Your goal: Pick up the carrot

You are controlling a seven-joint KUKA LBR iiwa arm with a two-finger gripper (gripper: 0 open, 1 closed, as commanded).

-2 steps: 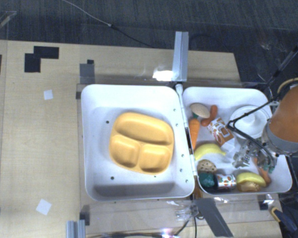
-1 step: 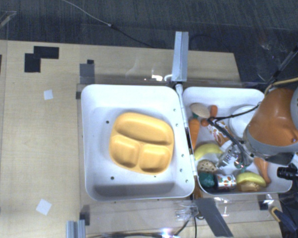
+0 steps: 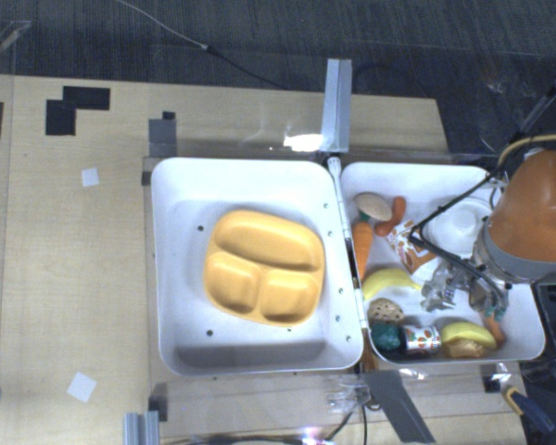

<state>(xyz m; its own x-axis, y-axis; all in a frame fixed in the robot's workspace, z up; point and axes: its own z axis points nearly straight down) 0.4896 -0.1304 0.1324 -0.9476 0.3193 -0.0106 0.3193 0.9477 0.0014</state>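
Note:
The carrot [image 3: 362, 248] is an orange tapered piece lying lengthwise against the left wall of the right bin [image 3: 528, 346]. My gripper [image 3: 463, 295] hangs over the middle right of that bin, well to the right of the carrot and apart from it. Its fingers stand open, and I see nothing between them. The grey arm with its orange band [image 3: 537, 216] covers the bin's right side.
Around the carrot lie a beige oval [image 3: 372, 206], a red sausage [image 3: 395, 215], a snack packet [image 3: 410, 248] and a banana [image 3: 389, 282]. Nearer the front are a dark round item [image 3: 385, 311], a can [image 3: 417, 341] and a yellow fruit [image 3: 468, 337]. The left bin [image 3: 181, 341] holds a yellow compartment tray [image 3: 262, 267].

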